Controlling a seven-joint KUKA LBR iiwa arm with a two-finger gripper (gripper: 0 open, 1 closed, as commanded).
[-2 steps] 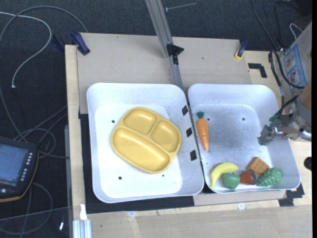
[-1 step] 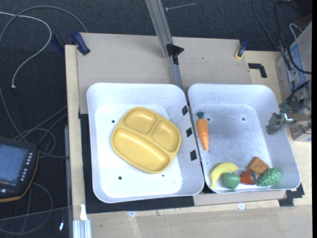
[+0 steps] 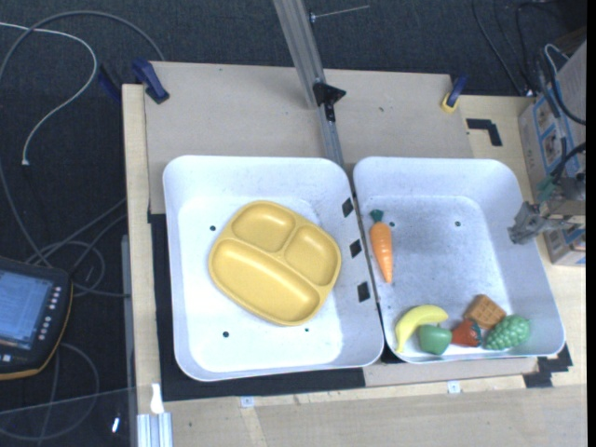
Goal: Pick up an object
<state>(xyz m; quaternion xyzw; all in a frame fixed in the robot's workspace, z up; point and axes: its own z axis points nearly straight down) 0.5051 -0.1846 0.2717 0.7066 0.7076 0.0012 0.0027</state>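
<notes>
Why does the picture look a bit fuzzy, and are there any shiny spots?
In the camera view everything is slightly soft and grainy, so the toy carrot, banana and grapes lack fine detail. Lighting is even, with only faint shadows along the bin walls. The yellow divided plate shows mild sheen, no hard glare. The gripper at the right edge looks blurry.

The scene is evenly and diffusely lit from above. Mild glare is noted on the white bins (image 3: 270,180). Shadows are soft and short. Slight overall softness is observed; the dark floor (image 3: 65,138) is underexposed.
</notes>
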